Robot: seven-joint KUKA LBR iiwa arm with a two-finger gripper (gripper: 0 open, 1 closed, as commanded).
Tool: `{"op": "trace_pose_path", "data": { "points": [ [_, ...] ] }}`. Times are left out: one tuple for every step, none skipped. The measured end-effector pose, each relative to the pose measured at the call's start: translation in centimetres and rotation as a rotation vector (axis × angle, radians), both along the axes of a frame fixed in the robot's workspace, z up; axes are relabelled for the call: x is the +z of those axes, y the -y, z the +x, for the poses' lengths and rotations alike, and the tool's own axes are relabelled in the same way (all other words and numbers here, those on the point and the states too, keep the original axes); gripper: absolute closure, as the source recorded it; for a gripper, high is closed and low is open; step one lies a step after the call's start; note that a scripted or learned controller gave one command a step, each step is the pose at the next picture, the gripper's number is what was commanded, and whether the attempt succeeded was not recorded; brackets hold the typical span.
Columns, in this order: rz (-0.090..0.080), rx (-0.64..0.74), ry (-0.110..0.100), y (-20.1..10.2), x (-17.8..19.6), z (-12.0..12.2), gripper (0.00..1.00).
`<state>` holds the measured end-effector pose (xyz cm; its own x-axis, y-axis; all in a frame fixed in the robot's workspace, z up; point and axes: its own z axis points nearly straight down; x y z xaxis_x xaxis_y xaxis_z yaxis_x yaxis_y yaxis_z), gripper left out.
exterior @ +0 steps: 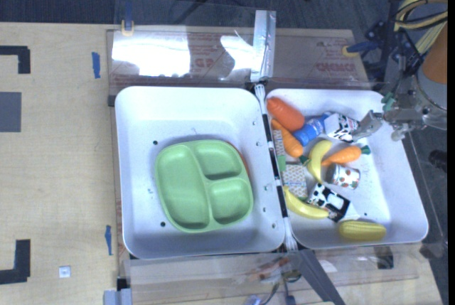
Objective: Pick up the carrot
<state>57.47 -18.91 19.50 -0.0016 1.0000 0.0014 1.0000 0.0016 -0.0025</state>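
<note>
The carrot (345, 153), orange with a small green stub at its right end, lies across the middle of the right bin (409, 207). It rests against a yellow banana (318, 156). My gripper (367, 124) hangs over the bin's upper right part, just above and to the right of the carrot. Nothing is seen held in it. The arm (425, 94) comes in from the right edge.
The right bin is crowded: two more orange toy pieces (286, 114) (291, 144), a blue item (311, 130), black-and-white patterned items (329, 197), a second banana (304, 206) and a yellow piece (362, 229). The left bin (135, 126) holds a green divided plate (204, 184).
</note>
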Motion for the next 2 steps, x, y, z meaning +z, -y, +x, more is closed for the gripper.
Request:
{"op": "trace_pose_path", "data": {
  "points": [
    [0.000,0.200,0.000,1.0,-4.9,1.1,0.00],
    [-0.003,0.467,0.007,-0.5,-2.5,1.7,0.00]
  ]
}}
